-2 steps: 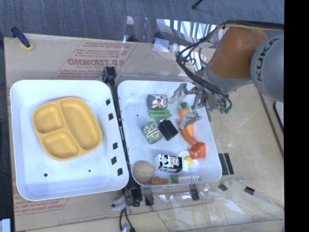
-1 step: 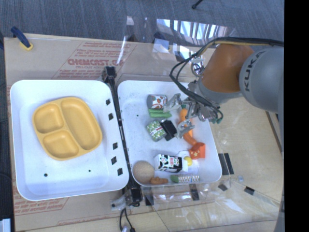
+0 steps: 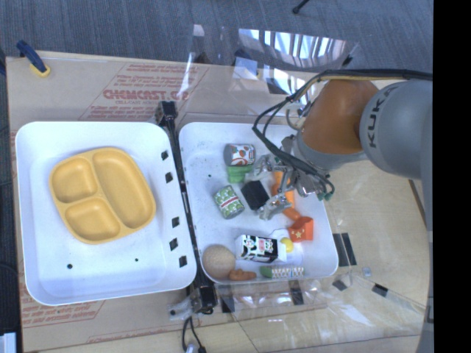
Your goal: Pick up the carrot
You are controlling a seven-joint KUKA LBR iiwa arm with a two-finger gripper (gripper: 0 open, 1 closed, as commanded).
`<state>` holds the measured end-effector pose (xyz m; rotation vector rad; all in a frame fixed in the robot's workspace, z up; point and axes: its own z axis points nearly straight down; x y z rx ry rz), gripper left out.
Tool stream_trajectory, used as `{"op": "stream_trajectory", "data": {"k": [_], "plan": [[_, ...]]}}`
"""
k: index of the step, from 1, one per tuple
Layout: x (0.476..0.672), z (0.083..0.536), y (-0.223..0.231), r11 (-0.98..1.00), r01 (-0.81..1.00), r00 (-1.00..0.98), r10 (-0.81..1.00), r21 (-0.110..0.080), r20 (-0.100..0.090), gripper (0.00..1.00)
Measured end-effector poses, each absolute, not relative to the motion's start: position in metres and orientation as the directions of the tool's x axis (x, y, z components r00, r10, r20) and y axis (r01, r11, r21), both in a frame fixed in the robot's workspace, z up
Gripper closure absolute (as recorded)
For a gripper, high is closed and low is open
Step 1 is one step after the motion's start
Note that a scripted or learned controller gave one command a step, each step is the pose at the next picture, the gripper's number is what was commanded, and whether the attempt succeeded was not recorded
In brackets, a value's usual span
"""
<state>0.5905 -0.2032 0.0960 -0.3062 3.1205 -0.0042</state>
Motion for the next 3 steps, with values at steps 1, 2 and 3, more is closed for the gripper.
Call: {"op": "stream_trajectory", "data": {"k": [1,2,3], "plan": [[0.591,0.105,-0.201,0.98,-0.199,-0.98,-0.199,-0.002,-0.005,1.0],[0.58,0.157,-0.13,0.999,-0.048,-0.999,-0.048,0.001,-0.003,1.0],[0.557,0.124,-0.175,0.767,-0.642,-0.767,-0.642,0.001,0.001,1.0]]}}
